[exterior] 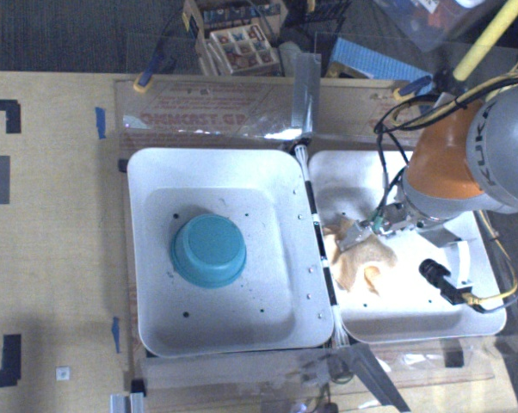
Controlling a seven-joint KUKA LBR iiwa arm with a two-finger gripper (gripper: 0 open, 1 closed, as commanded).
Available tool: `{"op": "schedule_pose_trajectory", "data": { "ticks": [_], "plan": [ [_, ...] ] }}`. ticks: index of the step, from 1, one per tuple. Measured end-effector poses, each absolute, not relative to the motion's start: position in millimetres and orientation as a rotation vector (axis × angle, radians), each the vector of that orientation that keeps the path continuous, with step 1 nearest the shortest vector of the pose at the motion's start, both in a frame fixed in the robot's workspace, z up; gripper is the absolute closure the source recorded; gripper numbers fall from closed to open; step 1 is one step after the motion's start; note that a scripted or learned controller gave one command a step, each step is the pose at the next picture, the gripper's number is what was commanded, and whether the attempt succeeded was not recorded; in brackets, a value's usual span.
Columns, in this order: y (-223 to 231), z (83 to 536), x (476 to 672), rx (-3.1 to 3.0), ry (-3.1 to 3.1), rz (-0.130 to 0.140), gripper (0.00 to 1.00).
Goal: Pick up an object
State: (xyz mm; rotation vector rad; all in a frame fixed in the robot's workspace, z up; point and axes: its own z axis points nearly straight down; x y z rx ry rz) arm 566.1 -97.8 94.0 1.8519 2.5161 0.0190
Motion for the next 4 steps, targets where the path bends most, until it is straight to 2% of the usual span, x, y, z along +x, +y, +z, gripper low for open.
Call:
{"op": "schedule_pose_trajectory", "data": {
  "ticks": [1, 2, 3, 4],
  "plan": [
    [-100, 105, 566.6, 1.858, 2.510, 0.025, 1.00],
    [-129, 136, 559.8, 1.910, 2.491, 0.000, 1.00],
    [-110, 120, 614.3, 1.965, 2.447, 0.001, 1.00],
    [-110, 120, 614.6, 1.964, 2.448, 0.001, 0.00]
  ]
}}
